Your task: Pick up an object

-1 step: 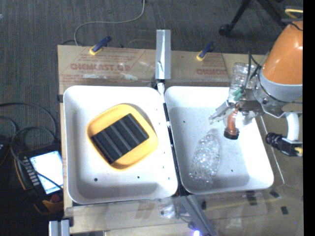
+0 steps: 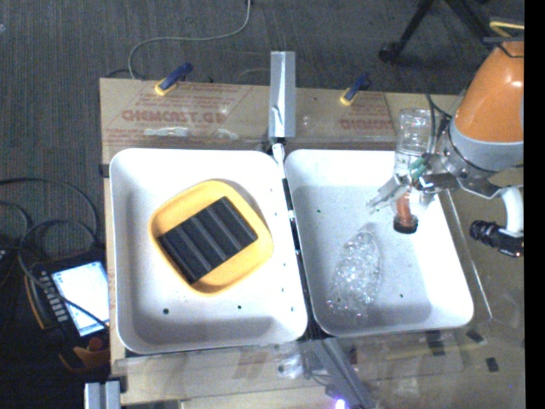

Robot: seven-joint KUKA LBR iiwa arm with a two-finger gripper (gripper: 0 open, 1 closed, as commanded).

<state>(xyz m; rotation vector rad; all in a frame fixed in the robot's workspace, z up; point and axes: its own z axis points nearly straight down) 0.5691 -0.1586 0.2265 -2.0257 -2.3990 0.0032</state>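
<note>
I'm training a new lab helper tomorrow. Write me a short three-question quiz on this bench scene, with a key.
1. True or false: the yellow pad with a black ribbed top lies in the left bin.
2. Multiple choice: the crumpled clear plastic lies (A) in the right bin, (B) in the left bin, (C) on the floor.
3. Fill in: the gripper is above the ____ bin, near its far right corner.

Key: 1 true; 2 A; 3 right.
</note>
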